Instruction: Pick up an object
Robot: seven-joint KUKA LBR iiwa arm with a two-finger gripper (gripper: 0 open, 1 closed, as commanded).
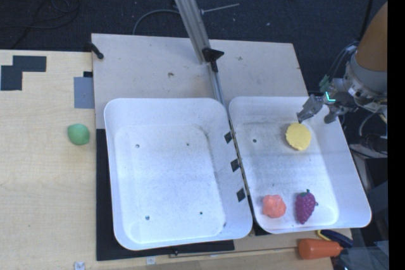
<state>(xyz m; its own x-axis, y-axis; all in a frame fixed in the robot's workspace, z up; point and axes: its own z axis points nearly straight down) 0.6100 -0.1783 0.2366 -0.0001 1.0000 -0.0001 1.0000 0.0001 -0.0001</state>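
In the right bin [278, 120] lie three objects: a yellow round piece [298, 136] near the back right, an orange-pink lump [274, 206] and a purple bunch of grapes [305, 206] at the front. My gripper [321, 111] hangs over the bin's back right edge, just above and right of the yellow piece. Its two fingers stand apart, open, with nothing between them.
The left bin [120, 114] sits beside the right one. A green ball [78, 134] rests on the wooden bench at the far left. An orange object [318, 248] lies in front of the right bin. A metal rail [193, 16] slants in from the back.
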